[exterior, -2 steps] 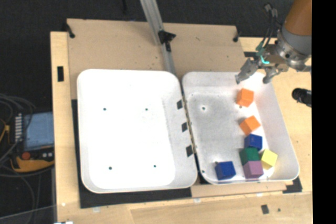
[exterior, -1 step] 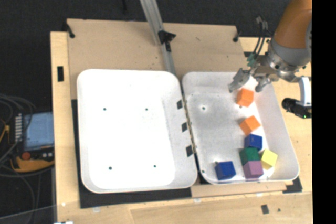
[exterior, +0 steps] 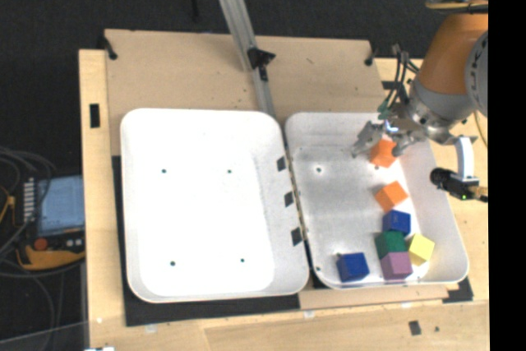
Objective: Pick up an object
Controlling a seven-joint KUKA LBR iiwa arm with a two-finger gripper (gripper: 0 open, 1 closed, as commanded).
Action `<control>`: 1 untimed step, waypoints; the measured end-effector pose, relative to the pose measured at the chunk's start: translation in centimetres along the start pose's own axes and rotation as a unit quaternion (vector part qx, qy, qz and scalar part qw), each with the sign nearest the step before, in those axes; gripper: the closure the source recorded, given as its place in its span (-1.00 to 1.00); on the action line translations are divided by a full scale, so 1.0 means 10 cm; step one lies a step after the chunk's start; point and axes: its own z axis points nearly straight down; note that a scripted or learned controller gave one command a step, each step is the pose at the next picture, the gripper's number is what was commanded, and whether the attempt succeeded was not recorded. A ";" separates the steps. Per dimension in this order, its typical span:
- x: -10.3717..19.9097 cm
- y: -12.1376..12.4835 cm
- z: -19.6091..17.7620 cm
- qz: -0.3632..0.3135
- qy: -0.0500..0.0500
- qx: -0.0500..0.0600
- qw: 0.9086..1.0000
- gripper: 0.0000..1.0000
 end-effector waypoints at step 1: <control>-0.07 0.00 0.61 0.001 0.000 0.001 1.000 -1.00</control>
